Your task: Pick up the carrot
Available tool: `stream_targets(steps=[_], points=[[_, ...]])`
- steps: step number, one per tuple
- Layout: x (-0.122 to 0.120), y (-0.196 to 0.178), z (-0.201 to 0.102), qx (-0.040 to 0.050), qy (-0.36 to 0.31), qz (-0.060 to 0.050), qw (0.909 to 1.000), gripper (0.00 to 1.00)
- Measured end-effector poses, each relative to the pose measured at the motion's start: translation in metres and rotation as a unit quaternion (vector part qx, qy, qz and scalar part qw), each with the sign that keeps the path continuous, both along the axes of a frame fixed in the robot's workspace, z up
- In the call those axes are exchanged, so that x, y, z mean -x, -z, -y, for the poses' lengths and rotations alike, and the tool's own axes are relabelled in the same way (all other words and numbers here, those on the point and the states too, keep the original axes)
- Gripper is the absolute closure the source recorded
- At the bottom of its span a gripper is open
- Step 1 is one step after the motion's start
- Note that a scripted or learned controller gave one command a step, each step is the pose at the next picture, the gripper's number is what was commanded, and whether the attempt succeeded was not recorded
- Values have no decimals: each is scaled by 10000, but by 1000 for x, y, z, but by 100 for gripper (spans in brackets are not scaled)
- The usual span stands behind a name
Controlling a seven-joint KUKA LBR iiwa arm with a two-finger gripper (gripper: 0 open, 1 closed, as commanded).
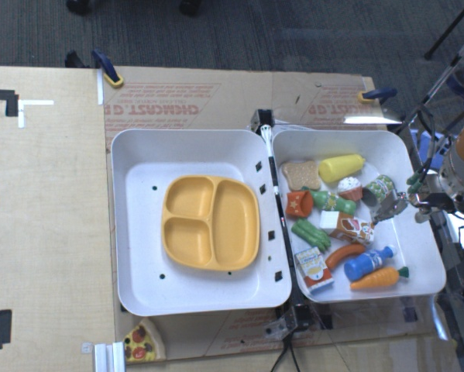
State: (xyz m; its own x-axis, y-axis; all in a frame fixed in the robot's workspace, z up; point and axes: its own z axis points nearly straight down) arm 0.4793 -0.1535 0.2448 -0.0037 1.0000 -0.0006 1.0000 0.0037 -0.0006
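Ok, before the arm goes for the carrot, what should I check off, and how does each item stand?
1. Carrot in view, near front edge of right bin: ok.
2. Carrot top unobstructed: ok.
3. Room beside it: not ok, blue bottle lies touching or nearly so.
4. Pincer above carrot: not ok, it sits farther back over the pile.
5. Pincer free of any item: cannot tell.

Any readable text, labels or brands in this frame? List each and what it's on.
"CHEMCAST GP": red print, upside down, on the brown sheet behind the left bin.
A partial red "GP" on the same sheet behind the right bin.
Labels on the juice carton, small box and blue bottle: too small to read.
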Motion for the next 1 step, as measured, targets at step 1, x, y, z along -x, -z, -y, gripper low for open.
stream_targets(steps=[1], points=[[-1,-200,0,19,-148,19,9999,0]])
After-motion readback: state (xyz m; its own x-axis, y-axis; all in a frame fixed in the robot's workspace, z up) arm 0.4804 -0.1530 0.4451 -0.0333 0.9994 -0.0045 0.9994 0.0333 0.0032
